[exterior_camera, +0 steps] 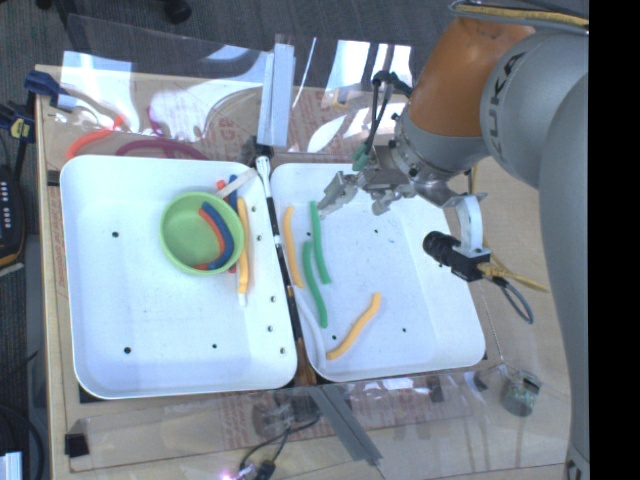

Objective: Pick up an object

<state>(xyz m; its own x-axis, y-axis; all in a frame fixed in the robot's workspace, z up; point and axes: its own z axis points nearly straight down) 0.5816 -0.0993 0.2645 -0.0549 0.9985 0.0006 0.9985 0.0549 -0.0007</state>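
In the right bin (440,338) lie several thin strips: a long green strip (317,243), a shorter green strip (314,288), a yellow strip (289,240) near the left wall and a curved yellow strip (356,326) toward the front. My gripper (357,195) hangs over the bin's back part, above and just right of the top end of the long green strip. Its fingers (336,194) are spread apart with nothing between them.
The left bin (130,318) holds a green bowl (203,232) with red and blue strips inside and a yellow strip (243,253) beside it. The grey arm (520,88) fills the upper right. A black cable part (452,253) hangs over the right bin's right side.
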